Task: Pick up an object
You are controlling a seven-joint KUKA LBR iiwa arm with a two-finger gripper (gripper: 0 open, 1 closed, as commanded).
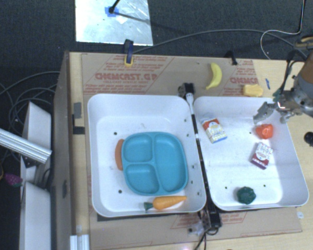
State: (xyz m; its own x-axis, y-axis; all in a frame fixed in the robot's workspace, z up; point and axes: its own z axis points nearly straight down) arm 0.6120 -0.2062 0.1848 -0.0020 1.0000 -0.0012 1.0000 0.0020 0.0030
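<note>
The gripper (pixel 274 110) hangs over the far right part of the right bin (pixel 297 189), its metal fingers (pixel 262 112) spread apart with nothing between them. Just below it, a little nearer the camera, a small orange-red tomato-like ball (pixel 265 131) lies on the bin floor, apart from the fingertips.

Taking that ball as the mark: to its left, near the divider between the bins, lies a small white carton with a red label (pixel 214 130). Just below the ball sits a red and white packet (pixel 261 155), tilted. Further below, toward the bin's near edge, is a dark green lump (pixel 245 195).

Well to the left of the ball, the left bin (pixel 101 113) holds a blue divided plate (pixel 154 162), with an orange sausage-like piece (pixel 118 154) against its left side and a toy carrot (pixel 166 203) at its near edge.

Above the ball, outside the bins, a banana (pixel 215 75) and a yellow block (pixel 253 90) rest on the cardboard (pixel 161 72).
</note>
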